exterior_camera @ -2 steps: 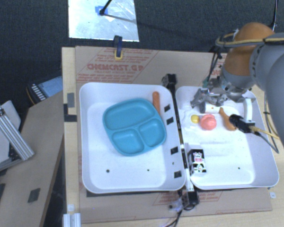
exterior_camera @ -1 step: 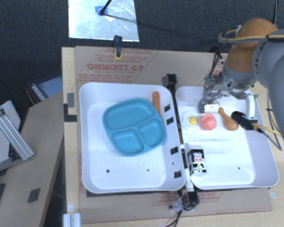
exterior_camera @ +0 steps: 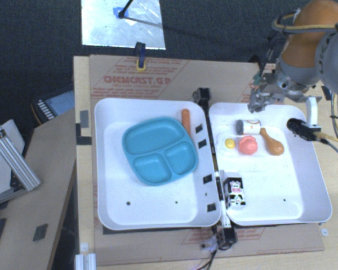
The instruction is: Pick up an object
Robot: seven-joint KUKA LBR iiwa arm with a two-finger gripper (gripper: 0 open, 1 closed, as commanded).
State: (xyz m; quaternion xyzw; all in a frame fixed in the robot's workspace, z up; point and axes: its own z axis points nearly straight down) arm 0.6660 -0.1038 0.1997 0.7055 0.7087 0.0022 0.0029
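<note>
From above, the bench (exterior_camera: 129,75) carries two shallow white bins side by side. The left bin (exterior_camera: 110,151) holds a blue divided plate (exterior_camera: 159,149), which lies near the middle of that bin with its three compartments facing up. Just beside the plate's upper right corner, close to the bin's right wall, lies a small orange carrot-like stick (exterior_camera: 185,118), pointing toward the bin's back edge.

The right bin (exterior_camera: 304,190) holds the loose things, gathered in its back half. A small white can (exterior_camera: 247,127) lies on its side near the back left corner of this bin. Just in front of it sit a little yellow ball (exterior_camera: 230,144) and a pink ball (exterior_camera: 248,145), the two near each other but apart. To the right of the pink ball lies a brown drumstick-shaped toy (exterior_camera: 272,142), its thin end pointing back toward the can. At the front left corner, against the wall shared with the other bin, stands a small black and white cow-patterned carton (exterior_camera: 235,192), well apart from the rest.

The arm (exterior_camera: 310,32) comes in from the right, over the back right corner of the bench. Its gripper (exterior_camera: 258,107) hangs above the back edge of the right bin, just behind the white can and close over it. Whether the gripper is released or clenched cannot be told, and nothing can be seen held in it.
</note>
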